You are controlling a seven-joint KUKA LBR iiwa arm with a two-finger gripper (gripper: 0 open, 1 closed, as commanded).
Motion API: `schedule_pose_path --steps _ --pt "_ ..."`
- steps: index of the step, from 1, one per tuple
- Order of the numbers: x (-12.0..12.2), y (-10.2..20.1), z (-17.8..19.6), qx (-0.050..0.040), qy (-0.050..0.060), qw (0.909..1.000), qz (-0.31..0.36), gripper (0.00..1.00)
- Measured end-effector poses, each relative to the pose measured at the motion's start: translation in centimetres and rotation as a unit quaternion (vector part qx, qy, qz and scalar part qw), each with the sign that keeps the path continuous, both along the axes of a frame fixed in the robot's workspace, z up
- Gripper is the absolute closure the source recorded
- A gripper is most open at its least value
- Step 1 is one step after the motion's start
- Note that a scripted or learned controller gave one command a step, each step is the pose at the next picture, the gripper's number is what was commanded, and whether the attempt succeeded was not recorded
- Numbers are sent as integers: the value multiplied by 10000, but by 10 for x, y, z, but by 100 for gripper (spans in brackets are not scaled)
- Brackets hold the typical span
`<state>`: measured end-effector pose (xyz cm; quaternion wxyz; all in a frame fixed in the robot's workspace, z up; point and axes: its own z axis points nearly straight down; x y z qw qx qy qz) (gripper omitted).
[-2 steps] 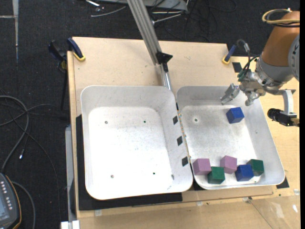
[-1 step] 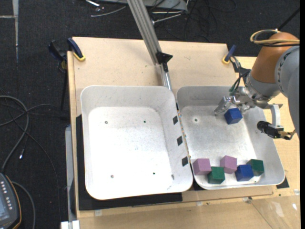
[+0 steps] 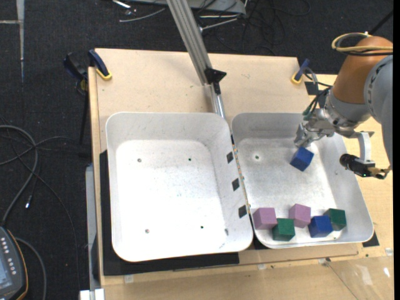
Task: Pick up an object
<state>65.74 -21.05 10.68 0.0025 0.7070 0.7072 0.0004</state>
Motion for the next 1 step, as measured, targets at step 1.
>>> schedule_pose_path --steps 1 --pt "0 0 -1 1 5 10000 0 0"
